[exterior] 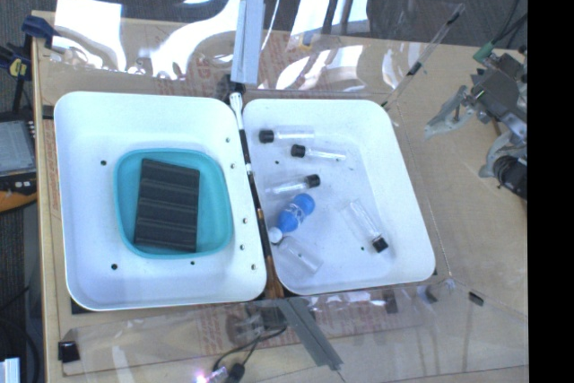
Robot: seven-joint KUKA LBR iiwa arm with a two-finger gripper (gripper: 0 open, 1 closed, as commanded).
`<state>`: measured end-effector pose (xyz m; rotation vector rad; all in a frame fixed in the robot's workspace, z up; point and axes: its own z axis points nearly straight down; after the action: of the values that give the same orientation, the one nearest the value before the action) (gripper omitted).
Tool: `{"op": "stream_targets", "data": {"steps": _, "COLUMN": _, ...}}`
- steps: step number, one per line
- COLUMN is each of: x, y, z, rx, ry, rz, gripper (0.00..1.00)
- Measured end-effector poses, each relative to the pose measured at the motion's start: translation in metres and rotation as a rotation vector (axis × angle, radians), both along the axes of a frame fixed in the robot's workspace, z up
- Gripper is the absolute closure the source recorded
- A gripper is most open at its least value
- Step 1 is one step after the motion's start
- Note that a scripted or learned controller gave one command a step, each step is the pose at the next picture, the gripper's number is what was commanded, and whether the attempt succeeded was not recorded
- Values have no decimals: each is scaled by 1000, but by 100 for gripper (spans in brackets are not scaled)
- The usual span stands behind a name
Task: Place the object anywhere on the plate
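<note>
Near edge of bench (466, 336): clamps and cabling lying below the two bins. Right bin (408, 193) is holding several clear vials with black caps, lying on their sides, scattered and mostly apart; one vial with a blue cap (294, 214) is lying near the bin's left wall, tilted, with a small white cap just beside it. Left bin (76, 193) is carrying the light blue plate (126, 193); a dark ribbed block (168, 204) is resting flat on the plate, roughly centred. Far right: gripper (453, 114) is hanging over bare bench outside the right bin, well apart from the vials, pinching nothing.
</note>
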<state>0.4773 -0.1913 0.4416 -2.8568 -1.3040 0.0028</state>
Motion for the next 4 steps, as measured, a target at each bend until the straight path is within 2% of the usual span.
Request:
{"op": "stream_targets", "data": {"steps": 1, "x": 0, "y": -12, "z": 0, "rx": -2, "ry": -2, "rz": -110, "gripper": 0}}
{"op": "stream_targets", "data": {"steps": 2, "x": -1, "y": -11, "z": -153, "rx": 1, "ry": 4, "rz": -330, "gripper": 0}}
{"op": "stream_targets", "data": {"steps": 3, "x": 0, "y": -19, "z": -34, "rx": 0, "ry": -1, "rz": -493, "gripper": 0}}
{"op": "stream_targets", "data": {"steps": 4, "x": 0, "y": -19, "z": -1, "rx": -1, "ry": 0, "rz": -634, "gripper": 0}}
